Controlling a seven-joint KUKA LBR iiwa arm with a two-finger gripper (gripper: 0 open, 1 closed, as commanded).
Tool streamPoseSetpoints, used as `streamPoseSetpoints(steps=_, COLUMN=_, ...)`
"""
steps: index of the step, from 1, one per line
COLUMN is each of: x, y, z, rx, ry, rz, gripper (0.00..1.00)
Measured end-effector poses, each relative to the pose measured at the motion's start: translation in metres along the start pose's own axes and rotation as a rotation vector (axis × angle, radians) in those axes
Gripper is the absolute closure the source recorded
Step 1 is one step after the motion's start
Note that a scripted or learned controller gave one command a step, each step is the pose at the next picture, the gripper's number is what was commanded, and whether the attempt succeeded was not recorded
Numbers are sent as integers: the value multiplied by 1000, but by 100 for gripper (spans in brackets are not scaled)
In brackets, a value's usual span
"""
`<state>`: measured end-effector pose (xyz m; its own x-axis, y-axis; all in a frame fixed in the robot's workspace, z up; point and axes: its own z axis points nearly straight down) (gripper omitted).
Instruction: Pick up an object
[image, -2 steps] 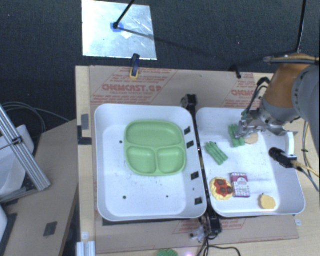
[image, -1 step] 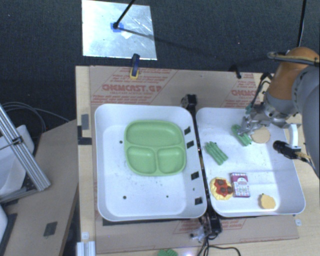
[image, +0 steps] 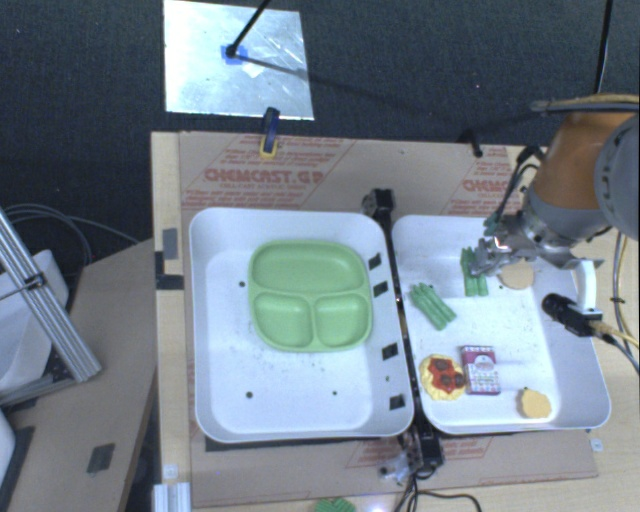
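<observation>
Camera view from above the bench. The arm (image: 590, 160), grey with an orange band above the wrist, reaches in from the right and lowers its gripper (image: 484, 262) into the far part of the right bin (image: 580, 400). Whether the jaws are open or closed cannot be told, since the wrist housing and cabling hide them from this angle. Directly beneath and touching the gripper tip lies a green stalk-like piece (image: 472, 274), its long axis running roughly toward and away from the camera; nothing visible confirms that it sits between the jaws. Just to the right of the jaws, partly under the wrist, is a pale tan round object (image: 516, 275). Down and to the left of the jaws, a little apart, rests a second green bundle (image: 432, 305), laid diagonally on the bin floor. Farther toward the near rim, well apart from the jaws, are a red and yellow item (image: 444, 377), a small pink and red carton (image: 481, 369) touching or just beside it, and a yellow lump (image: 535, 403) near the bin's front right corner. A black fitting (image: 566, 313) on the arm's side hangs over the right edge of this bin. Well to the left of the jaws, the left bin (image: 215, 330) holds a green three-compartment plate (image: 309, 294) lying flat.
</observation>
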<state>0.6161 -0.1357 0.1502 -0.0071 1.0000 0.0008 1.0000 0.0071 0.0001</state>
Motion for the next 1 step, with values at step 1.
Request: streamPoseSetpoints(steps=1, x=45, y=-62, z=-56, rx=1, ry=2, rz=-1, gripper=100)
